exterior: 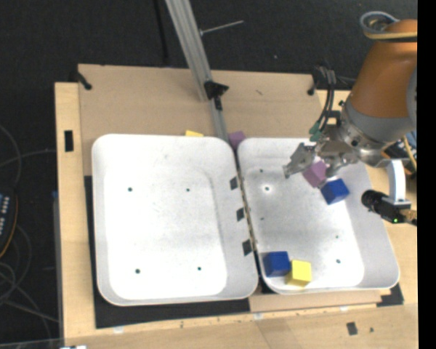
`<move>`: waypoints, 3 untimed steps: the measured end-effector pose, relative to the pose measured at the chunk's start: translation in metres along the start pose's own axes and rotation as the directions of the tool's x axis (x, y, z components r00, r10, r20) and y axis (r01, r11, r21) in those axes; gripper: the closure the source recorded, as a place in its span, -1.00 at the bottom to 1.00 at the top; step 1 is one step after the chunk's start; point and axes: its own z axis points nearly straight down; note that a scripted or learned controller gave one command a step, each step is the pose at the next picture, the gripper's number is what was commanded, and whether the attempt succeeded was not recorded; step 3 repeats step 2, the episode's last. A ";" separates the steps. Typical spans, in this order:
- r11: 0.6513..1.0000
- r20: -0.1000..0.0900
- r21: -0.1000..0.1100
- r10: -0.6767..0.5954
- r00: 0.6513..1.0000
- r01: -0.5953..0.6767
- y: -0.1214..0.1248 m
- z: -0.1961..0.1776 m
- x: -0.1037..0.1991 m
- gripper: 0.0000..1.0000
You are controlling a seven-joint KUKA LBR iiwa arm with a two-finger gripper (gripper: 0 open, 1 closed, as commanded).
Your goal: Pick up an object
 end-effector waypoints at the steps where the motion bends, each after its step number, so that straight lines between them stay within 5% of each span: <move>1: 1.000 0.002 0.008 0.000 1.000 0.000 0.042 0.120 -0.073 -1.00; 2: 1.000 0.002 0.008 0.002 1.000 -0.002 -0.011 0.158 -0.116 -1.00; 3: 1.000 0.002 0.008 0.002 1.000 -0.002 -0.011 0.158 -0.116 -1.00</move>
